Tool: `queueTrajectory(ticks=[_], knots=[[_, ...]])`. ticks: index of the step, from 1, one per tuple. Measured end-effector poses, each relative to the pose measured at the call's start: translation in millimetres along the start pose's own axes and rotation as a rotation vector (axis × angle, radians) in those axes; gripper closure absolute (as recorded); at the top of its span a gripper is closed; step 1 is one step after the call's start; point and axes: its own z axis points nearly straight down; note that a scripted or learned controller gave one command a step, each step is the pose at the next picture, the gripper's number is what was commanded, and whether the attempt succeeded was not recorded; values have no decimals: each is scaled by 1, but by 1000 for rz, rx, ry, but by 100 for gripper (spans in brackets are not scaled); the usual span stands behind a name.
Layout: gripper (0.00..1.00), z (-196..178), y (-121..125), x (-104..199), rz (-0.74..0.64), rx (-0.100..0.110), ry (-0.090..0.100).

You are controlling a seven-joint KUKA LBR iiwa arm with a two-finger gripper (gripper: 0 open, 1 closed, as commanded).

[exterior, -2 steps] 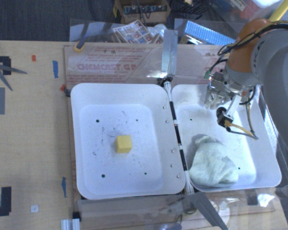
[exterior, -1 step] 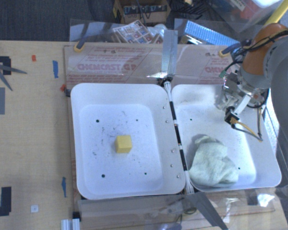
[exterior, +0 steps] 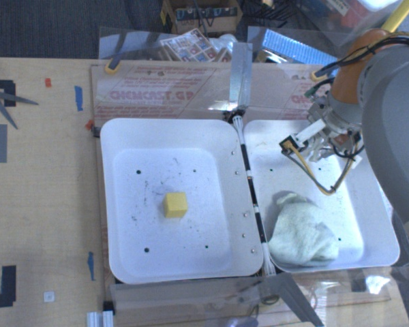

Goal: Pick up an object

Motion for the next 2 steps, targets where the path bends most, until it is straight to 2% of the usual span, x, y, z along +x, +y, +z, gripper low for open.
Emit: queueTrajectory(ticks=[1,2], knots=[[100,9,-38,-18,411,2,-1],[100,1,-38,-17,408,4,-4]])
